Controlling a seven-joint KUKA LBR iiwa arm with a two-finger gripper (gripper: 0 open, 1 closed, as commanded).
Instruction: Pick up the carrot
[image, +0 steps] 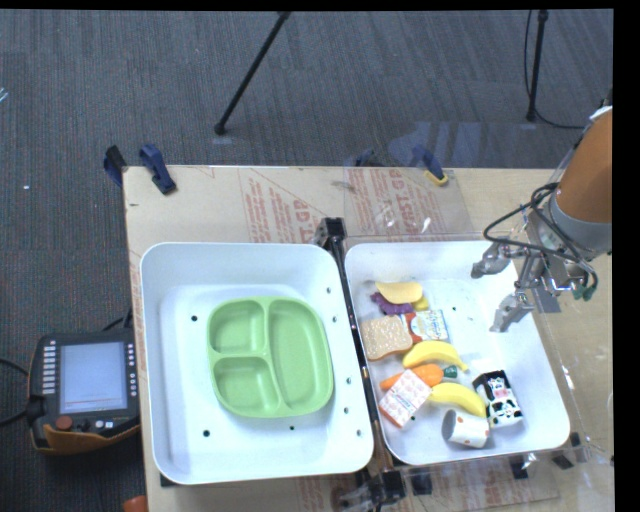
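— So where's the carrot (427, 375)?
— Right bin (556, 400), tucked between two bananas (433, 353), touching a red-and-white carton (404, 397).
— And the gripper (500, 292)?
— Above the bin's far right side, well apart from the carrot, fingers spread wide, holding nothing

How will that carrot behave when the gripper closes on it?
The carrot looks like stiff toy plastic, so probably light and smooth, apt to slip. It lies wedged between a banana and a small carton, so neighbours would likely shift.
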